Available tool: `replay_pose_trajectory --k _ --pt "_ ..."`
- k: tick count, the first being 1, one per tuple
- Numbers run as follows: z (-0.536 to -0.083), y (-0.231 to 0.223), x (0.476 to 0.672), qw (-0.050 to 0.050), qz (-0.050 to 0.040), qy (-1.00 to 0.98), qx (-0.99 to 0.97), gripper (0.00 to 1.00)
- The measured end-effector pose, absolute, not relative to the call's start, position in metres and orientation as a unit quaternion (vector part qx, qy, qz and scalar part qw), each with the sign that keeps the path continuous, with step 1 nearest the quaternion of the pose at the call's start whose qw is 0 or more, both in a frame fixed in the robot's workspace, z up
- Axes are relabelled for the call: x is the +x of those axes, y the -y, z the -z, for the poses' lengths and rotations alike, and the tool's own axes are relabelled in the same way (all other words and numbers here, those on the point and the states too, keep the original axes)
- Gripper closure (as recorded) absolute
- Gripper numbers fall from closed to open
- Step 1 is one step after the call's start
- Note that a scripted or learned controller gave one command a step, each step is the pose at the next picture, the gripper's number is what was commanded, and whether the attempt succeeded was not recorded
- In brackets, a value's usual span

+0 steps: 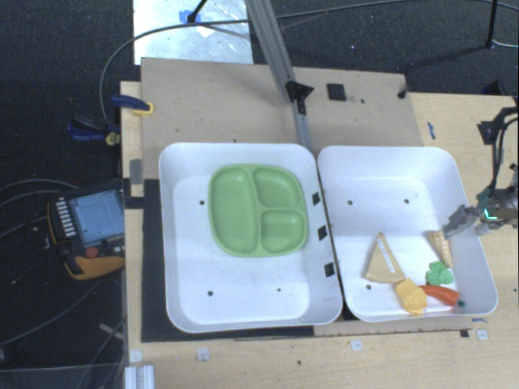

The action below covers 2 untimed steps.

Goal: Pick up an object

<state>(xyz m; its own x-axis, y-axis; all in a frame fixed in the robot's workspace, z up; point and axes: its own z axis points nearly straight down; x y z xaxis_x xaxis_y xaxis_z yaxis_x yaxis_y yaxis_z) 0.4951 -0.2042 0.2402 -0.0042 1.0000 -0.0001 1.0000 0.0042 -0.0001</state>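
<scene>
The arm enters at the right edge of the camera view, mostly cut off by the frame, so little of its pose can be read beyond a dark, cabled upper part and a small grey tip. That tip, the claw (pixel 464 219), sits low over the right rim of the right bin (pixel 381 168), pointing leftward into it. It is too small and blurred to tell how it is set, and nothing can be made out in its grasp.

The loose objects lie in the near right corner of the right bin. A tan wedge (pixel 383 262) lies flat, and a yellow piece (pixel 411 297) touches its lower corner. Just beside that are a green piece (pixel 440 273) and an orange-red carrot-like piece (pixel 442 295), whose exact shapes are hard to make out. A small tan cone (pixel 440 245) lies near the claw, just below and left of it, apart from the tip.

The left bin (pixel 186 298) holds a green divided plate (pixel 258 210), lying flat in its upper half. A grey pole (pixel 272 35) slants over the bench (pixel 243 96) from the top of the frame.
</scene>
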Motion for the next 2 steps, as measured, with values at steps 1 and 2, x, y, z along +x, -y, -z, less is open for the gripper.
replay_pose_trajectory --k 1,2 --pt "-0.241 0.204 0.496 0.001 -0.0003 -0.709 0.705 0.00" --pt "-0.199 0.203 0.493 0.000 0.0002 -0.707 0.707 0.00"
